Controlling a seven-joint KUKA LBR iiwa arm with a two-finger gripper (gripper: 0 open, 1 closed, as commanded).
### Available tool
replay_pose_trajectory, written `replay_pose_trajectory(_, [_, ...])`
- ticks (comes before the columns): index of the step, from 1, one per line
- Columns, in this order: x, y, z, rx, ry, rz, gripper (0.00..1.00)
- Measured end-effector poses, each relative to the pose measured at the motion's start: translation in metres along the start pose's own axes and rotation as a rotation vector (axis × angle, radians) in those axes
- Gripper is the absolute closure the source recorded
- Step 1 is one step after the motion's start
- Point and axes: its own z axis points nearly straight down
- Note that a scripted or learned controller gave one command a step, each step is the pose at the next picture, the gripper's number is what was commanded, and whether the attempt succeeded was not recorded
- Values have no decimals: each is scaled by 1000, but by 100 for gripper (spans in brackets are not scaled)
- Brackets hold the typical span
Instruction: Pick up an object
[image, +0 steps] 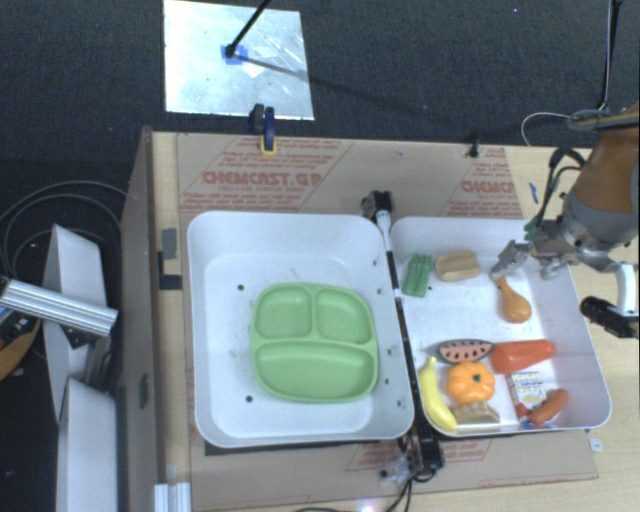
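Observation:
My gripper (523, 263) hangs over the back right part of the right bin (594, 385), its fingers spread open with nothing between them. Just below and in front of it lies a tan drumstick (513, 299). To its left are a beige bread roll (457, 265) and a green vegetable (416, 274). Nearer the bin's front lie a watermelon slice (464, 350), a red pepper (521, 354), an orange pumpkin (470, 382), a yellow banana (433, 395), a white packet (527, 385) and a sausage (548, 406).
The left bin (215, 300) holds a green divided plate (314, 340). A divider rail (395, 300) runs between the bins. The grey and orange arm (605, 190) stands over the right bin's far right corner. Cardboard (330, 170) lies under both bins.

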Motion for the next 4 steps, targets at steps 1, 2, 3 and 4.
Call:
replay_pose_trajectory(1, [11, -14, 32, -3, -1, -1, 0])
replay_pose_trajectory(2, [0, -25, 36, -4, -2, -1, 0])
replay_pose_trajectory(3, [0, -24, 25, -9, -2, -2, 100])
replay_pose_trajectory(4, [80, 14, -9, -9, -1, -10, 100])
